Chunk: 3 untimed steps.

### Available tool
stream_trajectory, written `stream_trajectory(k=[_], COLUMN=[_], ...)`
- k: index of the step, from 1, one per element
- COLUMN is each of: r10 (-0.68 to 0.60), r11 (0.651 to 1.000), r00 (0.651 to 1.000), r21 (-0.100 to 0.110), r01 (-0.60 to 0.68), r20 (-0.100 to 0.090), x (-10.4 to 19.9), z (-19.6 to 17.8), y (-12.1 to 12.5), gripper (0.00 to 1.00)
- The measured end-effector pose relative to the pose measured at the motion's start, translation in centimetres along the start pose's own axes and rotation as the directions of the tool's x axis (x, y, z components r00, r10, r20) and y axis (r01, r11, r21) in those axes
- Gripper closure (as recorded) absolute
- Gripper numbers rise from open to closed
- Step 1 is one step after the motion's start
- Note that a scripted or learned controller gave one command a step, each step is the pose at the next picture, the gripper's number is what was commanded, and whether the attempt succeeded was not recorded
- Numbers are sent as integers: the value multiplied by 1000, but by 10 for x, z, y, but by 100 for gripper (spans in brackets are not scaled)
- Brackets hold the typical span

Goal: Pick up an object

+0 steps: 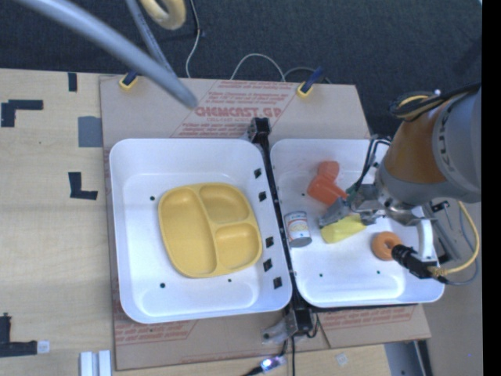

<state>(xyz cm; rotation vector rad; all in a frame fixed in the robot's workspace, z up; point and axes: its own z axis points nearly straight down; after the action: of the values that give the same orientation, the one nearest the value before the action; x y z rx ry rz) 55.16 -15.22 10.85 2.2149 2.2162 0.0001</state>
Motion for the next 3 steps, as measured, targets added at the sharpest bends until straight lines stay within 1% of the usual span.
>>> stream_trajectory(k=[1,2,3], r10=[-2,-3,-1], r11=[1000,1000,1000], r00=[1000,1000,1000], r21=[-22,-28,4], r01=[2,3,1], r20=[4,7,-5], x=[-2,-2,-5], z=[12,0,-44], y=[9,11,5], gripper=[0,100,100])
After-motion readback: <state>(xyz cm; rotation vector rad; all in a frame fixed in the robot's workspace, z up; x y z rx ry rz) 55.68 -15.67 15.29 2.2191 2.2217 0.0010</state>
